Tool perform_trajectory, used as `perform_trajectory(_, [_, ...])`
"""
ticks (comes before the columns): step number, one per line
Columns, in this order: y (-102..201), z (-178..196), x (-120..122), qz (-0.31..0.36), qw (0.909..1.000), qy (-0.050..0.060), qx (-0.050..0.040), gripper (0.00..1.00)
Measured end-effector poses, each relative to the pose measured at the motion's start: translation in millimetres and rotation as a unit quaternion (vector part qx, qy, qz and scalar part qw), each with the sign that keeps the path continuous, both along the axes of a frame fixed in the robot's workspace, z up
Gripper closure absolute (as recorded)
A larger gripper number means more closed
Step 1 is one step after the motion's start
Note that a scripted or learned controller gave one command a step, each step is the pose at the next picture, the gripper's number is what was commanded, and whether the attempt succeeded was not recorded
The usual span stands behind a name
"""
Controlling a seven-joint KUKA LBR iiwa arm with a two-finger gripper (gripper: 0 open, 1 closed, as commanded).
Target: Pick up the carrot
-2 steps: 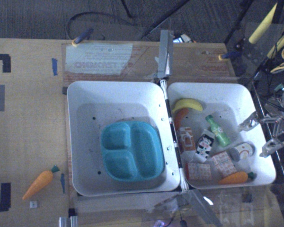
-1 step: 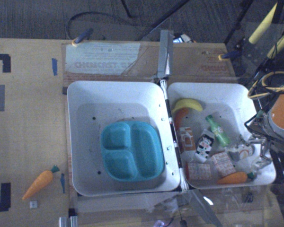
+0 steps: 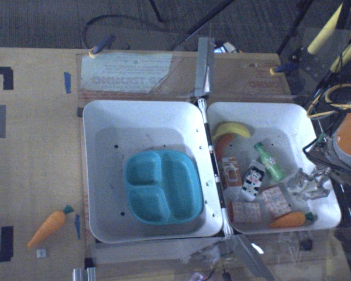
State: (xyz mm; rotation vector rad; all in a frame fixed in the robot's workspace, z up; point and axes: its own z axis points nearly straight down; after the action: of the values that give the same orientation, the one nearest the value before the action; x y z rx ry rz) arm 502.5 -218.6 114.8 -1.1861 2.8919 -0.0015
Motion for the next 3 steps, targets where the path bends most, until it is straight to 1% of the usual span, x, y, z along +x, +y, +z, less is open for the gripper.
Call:
perform_trajectory(1, [48.9, 129.0, 58.9, 0.022, 0.9997, 0.005, -0.0018, 1.00])
perform_trajectory(2, [47.8, 128.9, 58.5, 0.021, 0.9998, 0.005, -0.0018, 0.00])
perform_trajectory(3, [-4.4, 11.1, -6.6, -0.052, 0.9986, 0.006, -0.0014, 0.00])
